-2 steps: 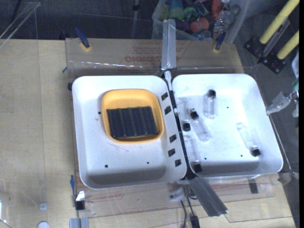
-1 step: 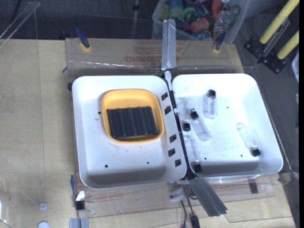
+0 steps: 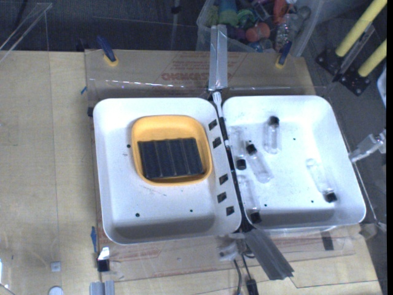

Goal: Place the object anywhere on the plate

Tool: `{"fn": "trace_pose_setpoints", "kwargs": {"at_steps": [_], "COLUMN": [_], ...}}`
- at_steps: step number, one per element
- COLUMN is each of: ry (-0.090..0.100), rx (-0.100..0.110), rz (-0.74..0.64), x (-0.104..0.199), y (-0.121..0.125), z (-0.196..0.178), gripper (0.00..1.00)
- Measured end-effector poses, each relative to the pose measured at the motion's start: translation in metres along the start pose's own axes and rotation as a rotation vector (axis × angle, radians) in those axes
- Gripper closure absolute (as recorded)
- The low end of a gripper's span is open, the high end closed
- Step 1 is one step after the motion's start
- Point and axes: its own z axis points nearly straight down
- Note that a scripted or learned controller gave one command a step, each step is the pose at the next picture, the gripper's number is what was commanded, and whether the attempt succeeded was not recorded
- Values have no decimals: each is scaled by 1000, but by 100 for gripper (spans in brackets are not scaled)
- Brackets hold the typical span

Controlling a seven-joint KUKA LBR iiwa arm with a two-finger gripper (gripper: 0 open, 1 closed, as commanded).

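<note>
Dark ridged block (image 3: 170, 157) is seen flat on plate (image 3: 140, 131) — judged stiff, light, best pinched across its edges. Gripper state cannot be told.

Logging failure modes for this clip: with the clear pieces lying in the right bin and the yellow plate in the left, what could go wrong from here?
1. The transparent objects in the right bin are clear against white, so a grasp could easily miss.
2. Several lie close together near the divider, so fingers might catch the wall or nudge a neighbour.
3. A dark ridged insert already covers much of the yellow plate; a round clear piece could roll off it.
</note>
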Motion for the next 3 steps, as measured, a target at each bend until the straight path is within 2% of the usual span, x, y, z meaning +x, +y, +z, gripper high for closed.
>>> {"fn": "trace_pose_setpoints", "kwargs": {"at_steps": [1,2,3], "ry": [-2,1,1], "rx": [-2,1,2], "rz": [67,153,192], "x": [5,5,6], "y": [-23,-23,-23], "z": [-25,-19,41], "gripper": [0,0,0]}}
